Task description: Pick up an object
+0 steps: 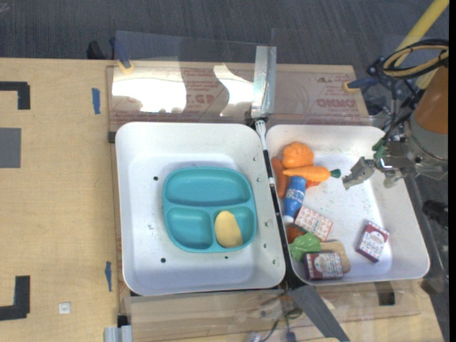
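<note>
Camera view shows the gripper [354, 174] hanging over the right bin [399, 212], just right of the carrot [308, 174]; whether anything is pinched cannot be told, though nothing is seen between its tips. No single object is named by the task, so the likeliest candidates are judged to be the items crowded along the left wall of that bin. The carrot is long, orange and tapered, lying across with an orange fruit [297, 152] touching it on the far side and a blue bottle [294, 195] just below it. A slip is thought probable here: the carrot's rounded, narrowing body could roll out of a pinch, and the neighbours touching it could be knocked or wedged if the descent is slightly off. A patterned packet [313, 224] lies flat and may offer little edge to be gripped. The small red box [372, 241], well apart from the rest near the right wall, is judged the cleaner target, being squared and free on all sides. In the left bin [135, 191] a teal divided plate [203, 198] is seen with a yellow lemon-like piece [228, 229] in its near right compartment, well away from the arm.
</note>
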`<state>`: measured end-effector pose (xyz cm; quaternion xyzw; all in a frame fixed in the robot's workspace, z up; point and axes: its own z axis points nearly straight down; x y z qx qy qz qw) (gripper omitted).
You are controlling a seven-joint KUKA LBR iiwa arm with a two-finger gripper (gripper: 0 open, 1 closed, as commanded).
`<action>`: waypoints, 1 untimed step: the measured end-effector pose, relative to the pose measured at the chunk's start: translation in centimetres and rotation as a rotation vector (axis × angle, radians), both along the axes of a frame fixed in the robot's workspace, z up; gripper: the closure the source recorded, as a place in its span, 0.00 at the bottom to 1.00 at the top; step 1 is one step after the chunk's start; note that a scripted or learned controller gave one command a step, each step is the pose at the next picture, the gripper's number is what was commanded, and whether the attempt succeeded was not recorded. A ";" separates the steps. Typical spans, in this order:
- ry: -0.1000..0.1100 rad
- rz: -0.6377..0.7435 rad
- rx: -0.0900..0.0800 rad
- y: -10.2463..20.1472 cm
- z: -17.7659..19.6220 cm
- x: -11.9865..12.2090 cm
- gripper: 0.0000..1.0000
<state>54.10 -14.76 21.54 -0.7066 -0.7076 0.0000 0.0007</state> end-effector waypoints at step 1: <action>0.001 0.028 0.000 3.9 -3.8 5.7 0.00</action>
